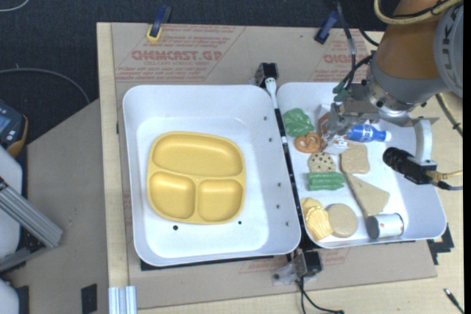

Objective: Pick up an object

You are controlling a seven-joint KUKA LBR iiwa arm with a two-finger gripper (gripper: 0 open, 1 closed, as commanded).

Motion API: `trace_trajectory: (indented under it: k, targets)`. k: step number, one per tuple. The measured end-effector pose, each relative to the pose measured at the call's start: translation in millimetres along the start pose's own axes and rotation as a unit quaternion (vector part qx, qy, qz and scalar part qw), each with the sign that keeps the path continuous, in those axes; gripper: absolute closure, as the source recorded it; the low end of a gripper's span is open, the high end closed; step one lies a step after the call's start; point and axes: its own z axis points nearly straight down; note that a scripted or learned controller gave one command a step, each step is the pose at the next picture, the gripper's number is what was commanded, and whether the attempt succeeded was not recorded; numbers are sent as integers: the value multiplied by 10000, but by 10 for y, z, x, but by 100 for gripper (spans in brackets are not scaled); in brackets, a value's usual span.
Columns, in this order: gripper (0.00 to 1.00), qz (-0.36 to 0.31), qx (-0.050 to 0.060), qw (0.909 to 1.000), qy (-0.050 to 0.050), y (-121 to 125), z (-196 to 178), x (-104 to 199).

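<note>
Far L first: left bin (pixel 136 121) has just the yellow tray (pixel 196 176), divided, lying flat mid-bin, no action there. Over the divide into the right bin (pixel 421 196) and it's crowded. Green leafy piece (pixel 296 120) sits up by the inner wall, w/ the pretzel (pixel 307 142) just below it. Then the chip cookie (pixel 319 162), the green pod piece (pixel 324 180) and the ridged yellow crisps (pixel 314 213) in the near corner. Now the gripper (pixel 329 130): low in the bin, over the patch btwn pretzel and blue bottle (pixel 366 134). I'd call this the reach-and-descend step, grasp not yet made as far as I can judge. Spread or pressed together? Can't tell, the tip's too small and cluttered to read, and nothing is visibly held. It's right beside the pretzel's R edge, touching or not I can't say. Further R, round biscuit (pixel 341 219) up front, tan bread slice (pixel 355 158) just under the bottle, tan wedge (pixel 370 193) below that, silver can (pixel 385 224) by the front wall, all lying loose. Arm (pixel 412 40) reaches in from the R, orange band on top. Next move, imo: commit to one obj, prob the pretzel or bottle since they're nearest. Centre on it, close, lift straight up; neighbours are packed tight, so alignment matters or it'll nudge the wrong piece
</note>
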Motion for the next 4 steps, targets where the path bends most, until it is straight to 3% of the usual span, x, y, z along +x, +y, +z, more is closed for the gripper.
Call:
trace_trajectory:
  k: [1, 2, 3, 4]
  targets:
    - [100, 1, -10, 10000, 1, 318, -17, 518]
    - [100, 8, -1, 10000, 2, 306, -38, 935]
    - [100, 28, -4, 10000, -9, 373, -89, 863]
    - [100, 39, 38, 10000, -6, 356, 87, 835]
